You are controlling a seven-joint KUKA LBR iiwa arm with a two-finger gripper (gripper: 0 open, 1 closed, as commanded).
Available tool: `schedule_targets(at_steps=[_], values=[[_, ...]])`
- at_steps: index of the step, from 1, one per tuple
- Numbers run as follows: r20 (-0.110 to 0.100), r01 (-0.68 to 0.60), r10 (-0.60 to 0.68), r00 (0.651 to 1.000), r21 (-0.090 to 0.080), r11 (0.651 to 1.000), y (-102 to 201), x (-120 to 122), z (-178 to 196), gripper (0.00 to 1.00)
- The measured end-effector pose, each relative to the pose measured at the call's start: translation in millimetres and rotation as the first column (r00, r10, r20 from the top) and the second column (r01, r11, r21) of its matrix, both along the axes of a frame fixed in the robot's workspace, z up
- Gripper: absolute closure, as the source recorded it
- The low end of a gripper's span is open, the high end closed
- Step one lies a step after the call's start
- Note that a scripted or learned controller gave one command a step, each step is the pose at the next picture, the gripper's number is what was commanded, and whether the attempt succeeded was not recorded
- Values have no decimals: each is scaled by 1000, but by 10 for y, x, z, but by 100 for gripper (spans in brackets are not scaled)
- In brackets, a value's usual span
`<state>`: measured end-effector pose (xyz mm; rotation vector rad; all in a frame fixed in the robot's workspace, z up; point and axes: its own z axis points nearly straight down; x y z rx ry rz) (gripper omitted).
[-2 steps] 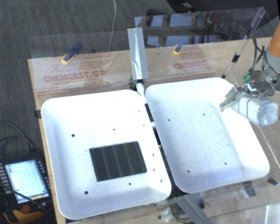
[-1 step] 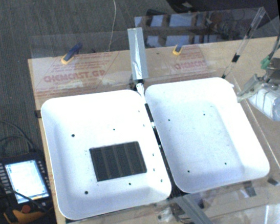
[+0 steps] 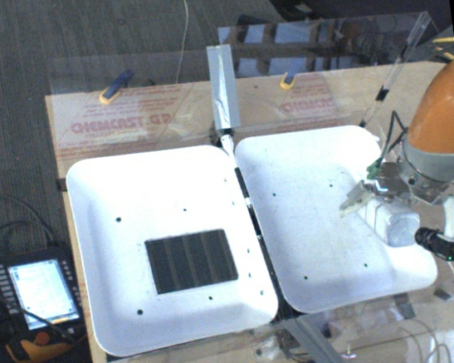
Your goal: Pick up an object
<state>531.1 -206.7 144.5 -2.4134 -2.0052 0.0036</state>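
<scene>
Pincer [image 3: 379, 189] hovers at the right bin's [image 3: 326, 288] right edge — its grip state cannot be told. Dark ribbed panel [image 3: 191, 260] lies flat in the left bin [image 3: 103, 194] — likely stiff, light, best taken across its short edges.

Arm and gripper partly lost at the right side

The arm [image 3: 441, 125] is running off the frame's right edge; its wrist is covering the gripper [image 3: 361, 196], leaving the fingers' state too unclear to read.
</scene>
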Motion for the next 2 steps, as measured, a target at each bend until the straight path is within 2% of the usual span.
schedule_targets(at_steps=[1,2], values=[[4,-432,432,902,0,902,-3,-34,-144,0],[17,-317,317,948,-10,948,21,852,-532,0]])
